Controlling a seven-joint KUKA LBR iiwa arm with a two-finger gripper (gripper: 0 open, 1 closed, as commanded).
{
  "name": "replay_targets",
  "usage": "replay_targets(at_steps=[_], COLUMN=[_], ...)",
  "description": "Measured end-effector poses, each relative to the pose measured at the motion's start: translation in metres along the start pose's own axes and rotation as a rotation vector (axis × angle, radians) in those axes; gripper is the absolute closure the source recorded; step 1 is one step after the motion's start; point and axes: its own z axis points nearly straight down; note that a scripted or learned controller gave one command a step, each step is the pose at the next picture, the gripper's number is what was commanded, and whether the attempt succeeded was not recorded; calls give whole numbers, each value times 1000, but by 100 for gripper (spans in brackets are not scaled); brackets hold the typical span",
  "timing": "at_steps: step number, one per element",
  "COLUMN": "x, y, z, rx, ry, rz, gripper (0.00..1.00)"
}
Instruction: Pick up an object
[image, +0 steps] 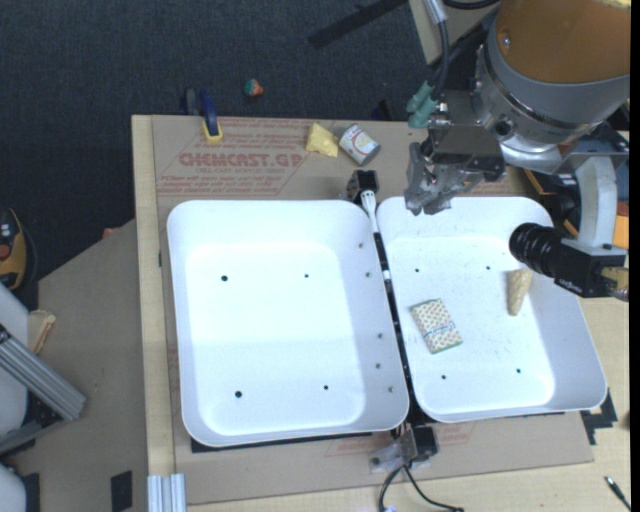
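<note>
Claw (428, 200) above far-left corner of right bin (560, 390), finger state impossible to tell. Patterned packet (436, 325) flat in right bin's middle; pale cone-shaped piece (517, 291) right of packet.

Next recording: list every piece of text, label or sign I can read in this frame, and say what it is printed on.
"CHEMCAST G.P", red letters on the brown board behind the left bin; the last characters are uncertain, and the finer red lines under them are too blurred to read.
The small patterned packet in the right bin: print too small to read.
The small box on the board: markings too blurred to read.
</note>
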Motion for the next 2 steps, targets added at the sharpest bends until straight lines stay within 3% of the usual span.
replay_targets(at_steps=[1,2], x=[58,81], y=[-4,-5], z=[105,193], rx=[28,28], ry=[-8,-9], rz=[0,4], gripper=[100,100])
